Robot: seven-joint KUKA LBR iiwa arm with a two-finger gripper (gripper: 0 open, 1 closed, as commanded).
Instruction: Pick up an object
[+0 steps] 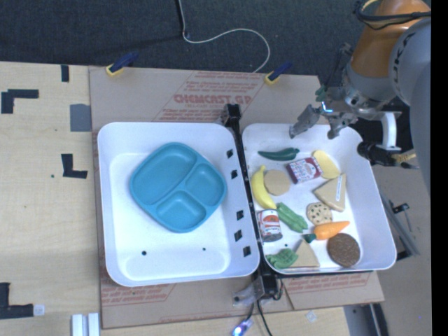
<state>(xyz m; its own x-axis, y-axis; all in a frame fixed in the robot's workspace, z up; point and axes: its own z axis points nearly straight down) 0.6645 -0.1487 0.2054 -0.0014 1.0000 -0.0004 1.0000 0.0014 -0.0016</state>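
The camera view shows the arm (392, 40) reaching in from the upper right, its gripper (318, 122) hanging with fingers spread and empty above the right bin's (378, 208) upper rim; toy foods, including a banana (262, 187), lie below.

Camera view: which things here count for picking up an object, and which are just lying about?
Job:
- end effector, above the right bin's far edge
- right bin
- banana, carrot, cookie, green chilli

Lying about:
- blue plate
- left bin
- cable
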